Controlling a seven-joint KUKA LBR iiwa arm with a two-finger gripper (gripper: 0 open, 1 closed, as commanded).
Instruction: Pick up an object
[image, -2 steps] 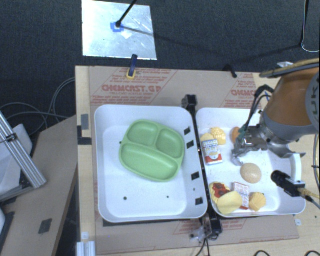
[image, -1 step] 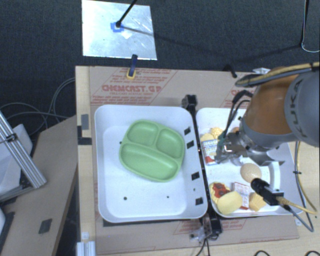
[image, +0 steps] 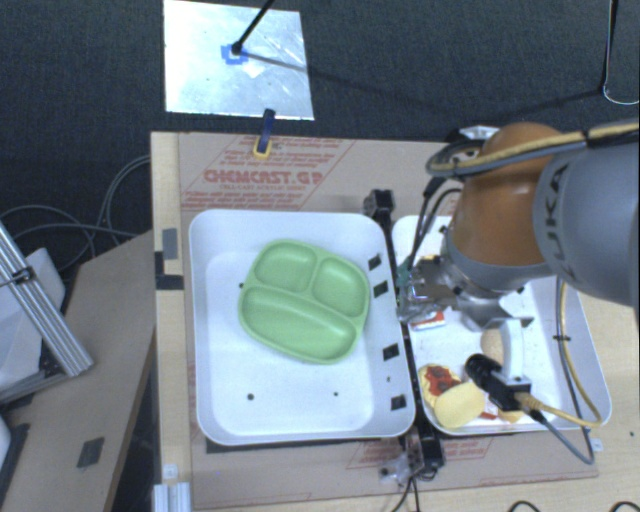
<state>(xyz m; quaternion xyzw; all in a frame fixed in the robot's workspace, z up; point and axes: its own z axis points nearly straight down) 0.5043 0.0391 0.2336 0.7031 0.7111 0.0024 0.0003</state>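
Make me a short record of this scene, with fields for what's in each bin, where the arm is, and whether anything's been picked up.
left bin: shallow white bin holding a light green plastic plate with three compartments, lying flat
right bin: second shallow white bin holding a pale yellow rounded object, a red and orange item touching it, and a small red and white item
arm: grey arm with an orange band, over the right bin
gripper: gripper low, by that bin's left wall
pickup: cannot tell
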